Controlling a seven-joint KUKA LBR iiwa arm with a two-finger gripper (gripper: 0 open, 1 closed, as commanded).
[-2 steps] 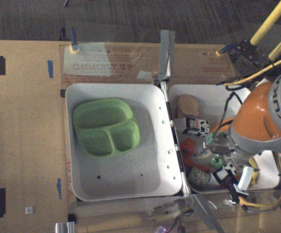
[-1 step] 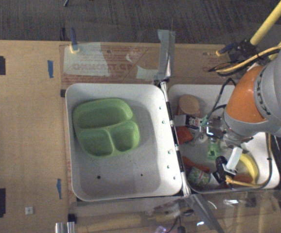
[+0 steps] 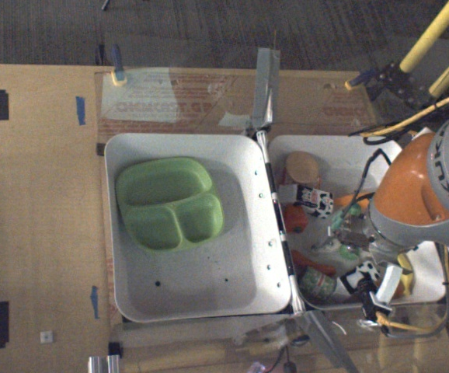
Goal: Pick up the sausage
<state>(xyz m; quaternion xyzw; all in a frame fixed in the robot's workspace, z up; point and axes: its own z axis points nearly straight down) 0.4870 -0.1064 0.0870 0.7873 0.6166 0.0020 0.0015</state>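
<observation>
Right, the arm hangs low over the right bin, and the gripper is down among the clutter in the middle of it. Whether it is open or closed, I cannot tell; the wrist hides too much from above. Nothing can be seen held in it.

Now, where's the sausage? My best guess is the reddish-orange long piece lying just below and to the left of the gripper, close to it. It's small and partly crowded, so that reading is a judgement. Further left of the gripper sits a red-orange round piece, and above-left a tan round thing and a little black-and-white box. A jar-like greenish thing lies just beyond the sausage, touching or nearly so.

To do this well, the gripper wants to shift slightly down-left, centre over the sausage's middle, and turn so it closes across the narrow width, not along the length. A crowded bin means a real risk of nudging the jar or pinching a neighbour instead.

Well away to the gripper's left, the other bin carries a green divided plate.
</observation>
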